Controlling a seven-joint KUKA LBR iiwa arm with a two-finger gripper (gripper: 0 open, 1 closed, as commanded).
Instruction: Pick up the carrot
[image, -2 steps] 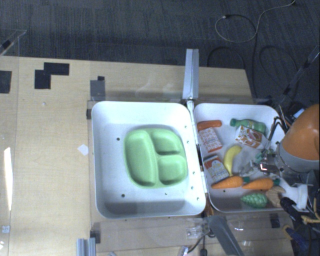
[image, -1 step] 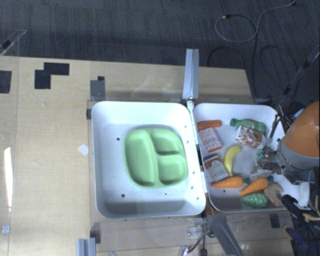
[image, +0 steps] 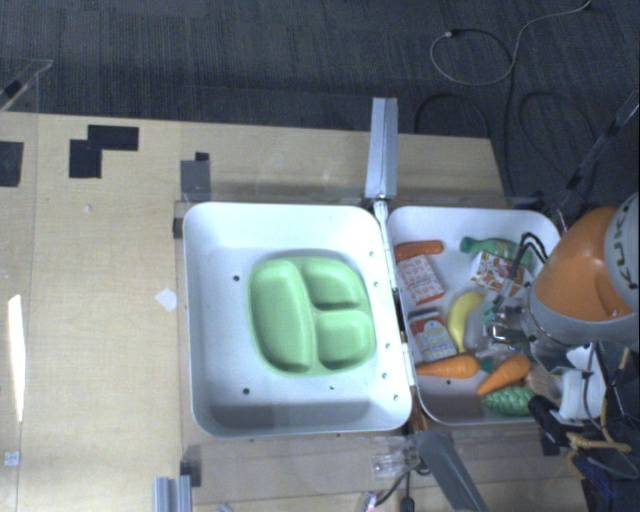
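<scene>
**Just above the carrots: gripper low in the right-hand bin**

Reaching in from the right, the grey arm with its orange band hangs over the right bin. Its gripper sits among the toy food near the bin's right wall. The gripper's metal parts are dark and tangled with cables, so whether it is spread or closed cannot be told, and nothing can be seen held in it.

Two orange carrot shapes lie along the near side of this bin. The left carrot lies almost level, touching the bottom edge of a small printed packet. The right carrot is tilted, its upper end rising to the right, just below the gripper. Whether the gripper touches it cannot be told. A bumpy green piece lies just beneath the right carrot, against the near wall.

Farther back in the bin are a yellow banana just left of the gripper, a red-and-white packet, a sausage, a green bottle and a colourful snack packet.

The left bin holds a light green divided tray with three compartments, lying flat near its middle.
</scene>
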